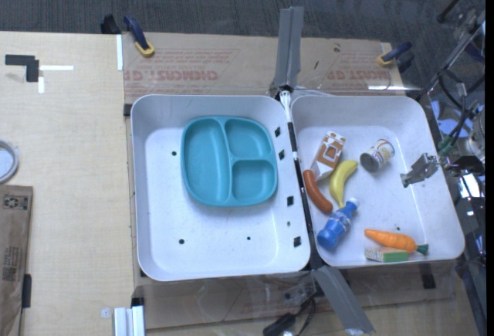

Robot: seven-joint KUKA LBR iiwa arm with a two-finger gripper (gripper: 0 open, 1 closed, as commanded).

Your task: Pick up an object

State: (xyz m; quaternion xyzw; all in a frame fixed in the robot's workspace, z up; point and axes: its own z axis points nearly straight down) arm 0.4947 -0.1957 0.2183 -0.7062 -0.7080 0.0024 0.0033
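One claw [419, 170] — grip state unclear — hovers near the can [377, 155].

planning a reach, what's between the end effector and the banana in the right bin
In the camera view, a small can lies on its side between the end effector and the banana; around it is bare bin floor.

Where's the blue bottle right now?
The blue bottle lies in the right bin, near its front left corner, just below the banana and hot dog.
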